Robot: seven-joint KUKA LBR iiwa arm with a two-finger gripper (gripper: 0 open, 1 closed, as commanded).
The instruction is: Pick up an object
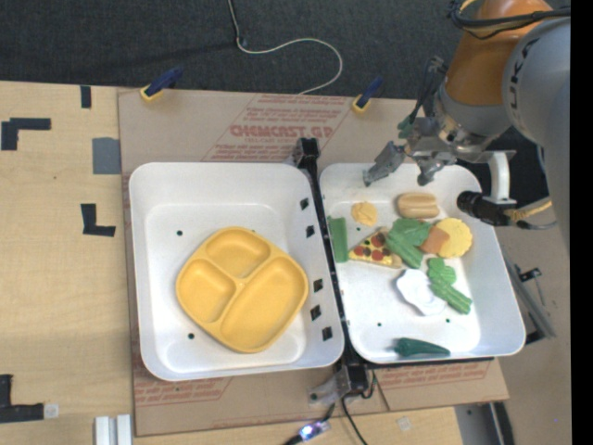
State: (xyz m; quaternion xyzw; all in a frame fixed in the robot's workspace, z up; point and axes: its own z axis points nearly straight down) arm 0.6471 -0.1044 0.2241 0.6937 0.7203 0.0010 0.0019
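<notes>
Fingers (408, 163) spread and empty hover over the right bin's (496, 341) far rim, near the bread roll (417, 204) lying among toy foods; the roll looks light, stiff and smooth, best pinched across its narrow middle, judging by its shape

A robotics lab bench. Clamps (161, 82) pin printed cardboard (269, 137) under two white bins (148, 193), a loose cable (278, 44) trails behind, and black tape marks (93, 219) dot the wooden top.

One fixed overhead camera looks down aslant on both bins (139, 248).
</notes>
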